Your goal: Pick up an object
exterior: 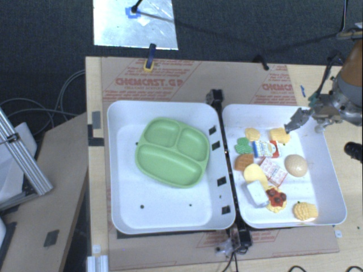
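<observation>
Two white bins sit side by side on the bench. The left bin carries a green divided plate; the right bin carries a cluster of small toy foods, any of which would serve as the thing to pick. The gripper hangs over the right bin's upper right part, its tip just beside a small yellow piece at the top of the cluster. Whether its fingers are apart or together I cannot tell at this angle, and nothing is seen between them.

Judging from the layout, the step in hand is choosing a target and coming down on it. The beige egg and the corn cob lie a little apart from their neighbours, so either looks a cleaner target than the packed middle, where the blue and white packet, the red wrapper and the brown piece touch one another. A good descent would be straight down, centred on one item, with room on both sides for the fingers. The egg's round surface could slip out of a shallow pinch.
</observation>
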Robot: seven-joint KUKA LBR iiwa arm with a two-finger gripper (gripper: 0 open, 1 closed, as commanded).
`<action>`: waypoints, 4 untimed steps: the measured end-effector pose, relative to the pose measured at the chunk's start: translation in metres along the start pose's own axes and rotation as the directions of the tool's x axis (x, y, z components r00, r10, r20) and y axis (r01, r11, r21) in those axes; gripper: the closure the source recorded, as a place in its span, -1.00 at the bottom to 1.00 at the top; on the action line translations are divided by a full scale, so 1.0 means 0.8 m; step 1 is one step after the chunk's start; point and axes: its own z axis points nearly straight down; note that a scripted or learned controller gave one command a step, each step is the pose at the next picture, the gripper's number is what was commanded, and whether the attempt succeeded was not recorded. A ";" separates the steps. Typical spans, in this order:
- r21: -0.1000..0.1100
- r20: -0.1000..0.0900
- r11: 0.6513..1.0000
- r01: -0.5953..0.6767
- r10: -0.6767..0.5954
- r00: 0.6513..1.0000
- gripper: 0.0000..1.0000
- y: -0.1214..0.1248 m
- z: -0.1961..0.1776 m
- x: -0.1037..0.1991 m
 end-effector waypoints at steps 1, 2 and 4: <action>-0.011 0.002 1.000 0.003 -0.003 1.000 -1.00 0.003 -0.008 0.000; -0.008 0.001 1.000 0.002 -0.002 1.000 -1.00 0.008 0.068 0.006; -0.011 0.000 1.000 0.000 0.000 1.000 -1.00 0.010 0.185 0.015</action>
